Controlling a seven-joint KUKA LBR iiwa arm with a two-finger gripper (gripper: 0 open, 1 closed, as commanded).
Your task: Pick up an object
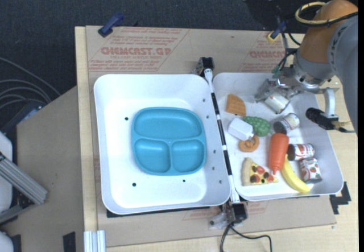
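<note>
My gripper (275, 96) hangs over the far part of the right bin (333, 160), above bare floor. Below it lie the toy foods: an orange cracker (235, 104), a white block (240, 128) against a green leafy piece (260, 126), an orange ring (248, 144), a carrot (277, 151), a pizza slice (257, 172) and a banana (296, 178). A small dark-ended can (287, 123) lies just below the gripper, apart from it. Nothing shows between the gripper's tips.
Two red-and-white cans (301, 151) (310, 170) lie at the right bin's right side. The left bin (108, 131) holds a blue divided plate (168, 140). A black divider rail (219, 131) runs between the bins.
</note>
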